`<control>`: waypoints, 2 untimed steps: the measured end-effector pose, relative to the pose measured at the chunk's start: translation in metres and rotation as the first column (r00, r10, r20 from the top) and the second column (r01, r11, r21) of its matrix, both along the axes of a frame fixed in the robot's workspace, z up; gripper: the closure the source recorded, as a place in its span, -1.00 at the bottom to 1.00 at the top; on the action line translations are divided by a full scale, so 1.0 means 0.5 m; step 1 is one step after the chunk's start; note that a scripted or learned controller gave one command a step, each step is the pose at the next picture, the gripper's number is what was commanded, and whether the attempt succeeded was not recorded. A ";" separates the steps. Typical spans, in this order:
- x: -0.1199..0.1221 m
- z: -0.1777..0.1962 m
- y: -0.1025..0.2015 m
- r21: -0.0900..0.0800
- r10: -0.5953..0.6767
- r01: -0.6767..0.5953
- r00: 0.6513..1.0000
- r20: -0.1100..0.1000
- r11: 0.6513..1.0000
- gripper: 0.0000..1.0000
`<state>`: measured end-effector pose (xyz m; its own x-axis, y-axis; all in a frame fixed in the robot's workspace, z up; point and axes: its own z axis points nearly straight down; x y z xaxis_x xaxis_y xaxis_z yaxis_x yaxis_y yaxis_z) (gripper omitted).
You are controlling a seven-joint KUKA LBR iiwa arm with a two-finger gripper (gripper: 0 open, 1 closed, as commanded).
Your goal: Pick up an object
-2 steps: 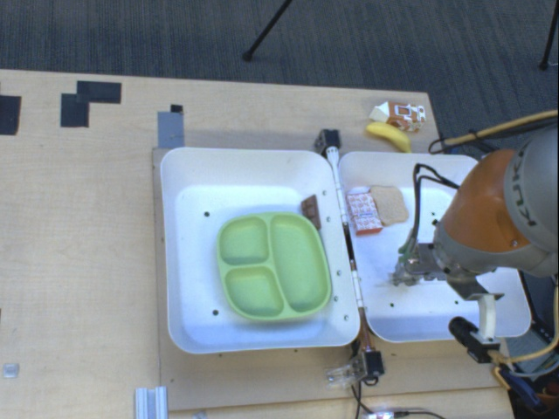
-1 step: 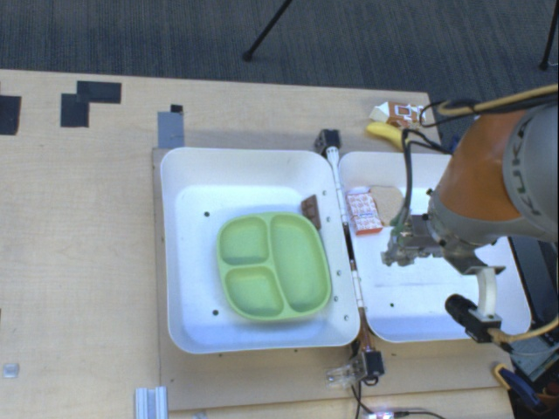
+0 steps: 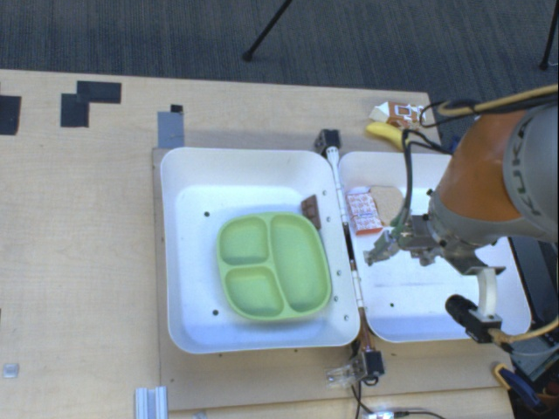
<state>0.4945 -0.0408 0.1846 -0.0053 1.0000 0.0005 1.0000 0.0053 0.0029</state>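
A: Green plastic, moulded into three compartments: that plate (image 3: pixel 274 267) is the biggest thing in the camera view, lying flat in the left bin (image 3: pixel 188 234). I would judge it light and stiff, with a smooth, slippery face.

B: And where would one take hold of it?

A: Only at its raised rim or across a divider ridge, I think. The flat wells offer nothing to pinch. A small brown piece (image 3: pixel 310 206) sits just beyond the plate's far right corner, touching or nearly touching it; I cannot tell which.

B: What lies nearer the arm?

A: To the plate's right, across the wall between the bins, a small red-and-white packet (image 3: pixel 362 210) lies flat in the right bin (image 3: pixel 419 326). It looks thin, light and probably pliable, likely to bend or slide if pressed. Taking it across its narrow width seems the safest hold.

B: And the tool?

A: The tool (image 3: pixel 381 251) hangs over the right bin, on the plate's right side and just nearer the camera than the packet, apart from it. Its fingers are too small and dark to read, so I cannot tell whether they are spread or pressed together. Nothing is visibly between them.

B: Anything off the bins?

A: A yellow thing (image 3: pixel 389 133) and a small carton (image 3: pixel 400 112) rest on the surface beyond the right bin, well away from the plate.
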 end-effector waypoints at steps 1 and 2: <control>-0.013 -0.193 -0.096 -0.001 -0.003 0.003 1.000 0.002 1.000 -1.00; -0.009 -0.170 -0.095 -0.001 -0.001 0.001 1.000 0.007 1.000 1.00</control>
